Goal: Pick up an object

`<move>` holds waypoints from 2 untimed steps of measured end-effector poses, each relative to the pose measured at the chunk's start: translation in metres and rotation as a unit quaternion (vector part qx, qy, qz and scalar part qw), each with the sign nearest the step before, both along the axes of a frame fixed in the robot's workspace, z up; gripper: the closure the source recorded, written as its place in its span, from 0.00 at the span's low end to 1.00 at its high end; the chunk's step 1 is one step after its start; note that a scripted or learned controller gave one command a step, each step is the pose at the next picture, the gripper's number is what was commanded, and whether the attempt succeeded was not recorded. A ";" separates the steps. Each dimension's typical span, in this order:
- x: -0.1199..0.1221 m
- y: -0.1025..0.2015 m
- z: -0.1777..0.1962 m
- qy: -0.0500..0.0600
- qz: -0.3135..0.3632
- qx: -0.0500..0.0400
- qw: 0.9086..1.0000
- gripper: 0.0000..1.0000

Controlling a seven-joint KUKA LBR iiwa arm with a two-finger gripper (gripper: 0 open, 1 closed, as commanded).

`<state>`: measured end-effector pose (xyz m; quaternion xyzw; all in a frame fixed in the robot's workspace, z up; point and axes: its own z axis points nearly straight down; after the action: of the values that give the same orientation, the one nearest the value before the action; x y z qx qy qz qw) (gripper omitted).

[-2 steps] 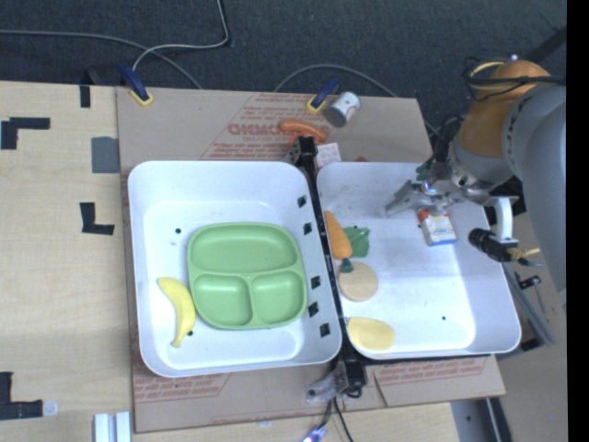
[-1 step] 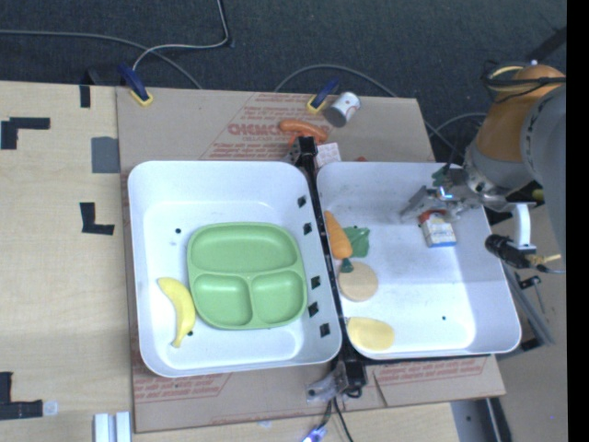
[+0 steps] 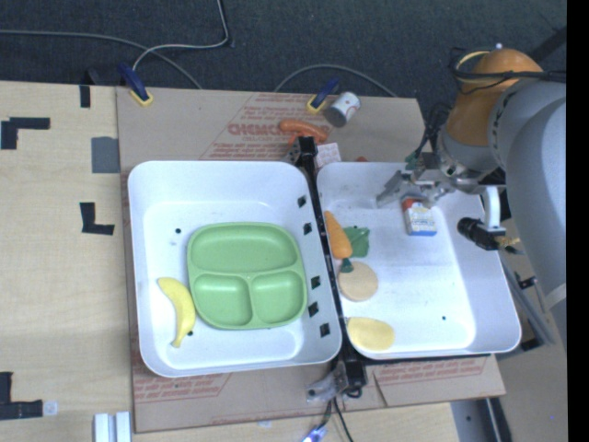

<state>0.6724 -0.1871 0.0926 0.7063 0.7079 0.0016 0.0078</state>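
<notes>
carton (image 3: 421, 219): small white box with blue and red print, sitting in the right bin (image 3: 479, 325), toward its far end, right under the gripper
gripper (image 3: 416, 190): hanging just above the carton, finger state: cannot tell, too dark and small
grasp: not judging it as held, carton looking like it is resting on the bin floor
carrot (image 3: 337, 236): lying at the right bin's left wall, left of the carton
cookie (image 3: 358, 281): round tan disc, nearer than the carrot, same wall
lemon (image 3: 370, 333): yellow piece in the right bin's near-left corner
left bin (image 3: 152, 187): holding green tray (image 3: 246, 273) and banana (image 3: 179, 308)
risk: carton being small and boxy, an off-centre close likely tipping or sliding it; a graze pushing it toward the far wall
writing: carton print unreadable; red lettering on the cardboard behind the bins too blurred to read
</notes>
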 end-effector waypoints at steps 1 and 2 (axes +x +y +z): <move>-0.003 -0.004 0.000 -0.002 0.001 0.002 1.000 0.00; 0.000 0.003 0.000 0.000 -0.001 -0.001 1.000 0.00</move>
<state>0.6721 -0.1838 0.0930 0.7067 0.7074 0.0013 0.0087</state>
